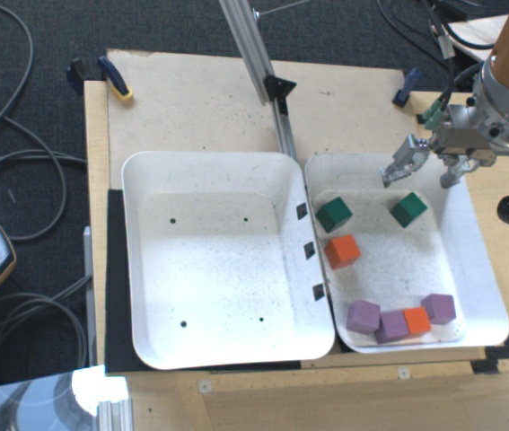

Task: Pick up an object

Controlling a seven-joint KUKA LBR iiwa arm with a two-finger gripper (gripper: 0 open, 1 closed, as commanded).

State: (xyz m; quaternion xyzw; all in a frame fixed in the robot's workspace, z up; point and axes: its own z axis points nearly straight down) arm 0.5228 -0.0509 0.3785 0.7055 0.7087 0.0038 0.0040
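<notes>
The right bin [478, 268] holds several small blocks. Two green cubes lie in its far half, one at the left [333, 213] and one further right [408, 209]. An orange cube [343, 250] sits just below the left green one. Along the near wall lie a purple block [364, 315], another purple block [394, 326], an orange block [416, 321] and a third purple block [439, 308]. My gripper [426, 169] hangs open above the bin's far right corner, just above the right green cube, with nothing between its fingers [402, 164].
The left bin [146, 241] stands beside the right one. A metal pole [250, 39] slants over the bench behind the bins. Blue clamps [115, 77] [404, 88] grip the board's far edge. Cables lie on the floor at left.
</notes>
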